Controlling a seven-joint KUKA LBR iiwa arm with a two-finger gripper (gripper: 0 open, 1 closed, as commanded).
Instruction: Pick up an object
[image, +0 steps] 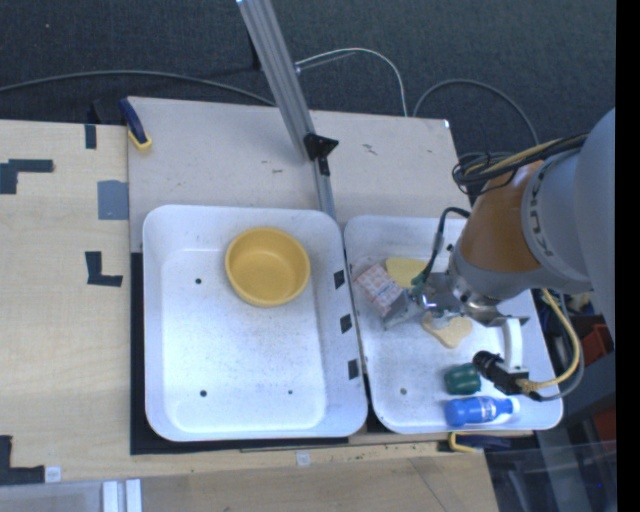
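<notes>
End effector low in the right bin, among small objects

Yellow bowl (267, 265) sits apart in the left bin; patterned packet (375, 285) lies just left of the end effector (412, 305); whether anything is held, I cannot tell; right bin (400, 400) also holds a blue bottle (478, 410).

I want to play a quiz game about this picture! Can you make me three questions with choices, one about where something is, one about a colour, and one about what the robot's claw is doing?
1. Where is the yellow bowl?
A. in the left bin
B. in the right bin
C. on the wooden bench

2. What colour is the bottle at the right bin's near edge?
A. red
B. blue
C. white

3. Where is the claw?
A. up over the left bin
B. outside both bins
C. down among the things in the right bin

Answers:
1. A, the bowl sits alone in the left bin.
2. B, its body is bright blue.
3. C, it is low beside the small packet.
</notes>
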